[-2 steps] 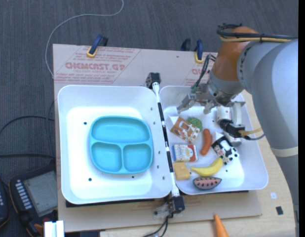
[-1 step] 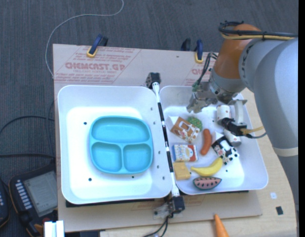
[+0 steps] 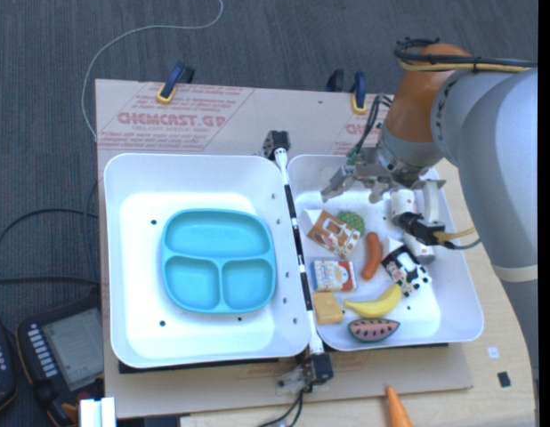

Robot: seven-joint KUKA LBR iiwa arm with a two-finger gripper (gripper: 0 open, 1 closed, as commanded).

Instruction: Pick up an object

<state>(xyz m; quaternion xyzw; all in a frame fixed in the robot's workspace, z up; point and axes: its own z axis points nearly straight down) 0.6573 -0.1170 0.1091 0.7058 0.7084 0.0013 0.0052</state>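
Several toys point(image 3: 368, 269) crowd the right bin's point(image 3: 462, 314) near-left edge below the tool point(image 3: 364, 183).

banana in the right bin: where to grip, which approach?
Likely the middle of the banana, from straight above, fingers closing across its narrow width. It lies flat and curved; the watermelon slice sits just below it and the cheese cube at its left end, so the middle looks clearest.

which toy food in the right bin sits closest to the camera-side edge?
The watermelon slice: red and green, at the right bin's near rim, below the banana and beside the yellow block.
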